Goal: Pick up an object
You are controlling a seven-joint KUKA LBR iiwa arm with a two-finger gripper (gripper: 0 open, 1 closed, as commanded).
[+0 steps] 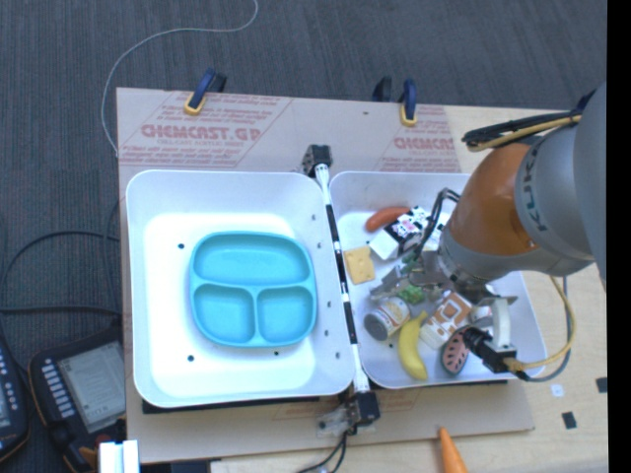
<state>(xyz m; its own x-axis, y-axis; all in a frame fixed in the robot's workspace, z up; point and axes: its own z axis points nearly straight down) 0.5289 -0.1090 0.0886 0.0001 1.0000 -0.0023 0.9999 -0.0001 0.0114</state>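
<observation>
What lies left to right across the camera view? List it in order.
Left bin → blue divided tray → cheese slice → can → banana → watermelon slice. The gripper is among the items in the right bin.

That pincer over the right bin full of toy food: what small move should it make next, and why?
Probably lower a little and close. The pincer hangs over the pile beside the can and banana, and nothing is visibly held, though its tips are hard to see.
</observation>
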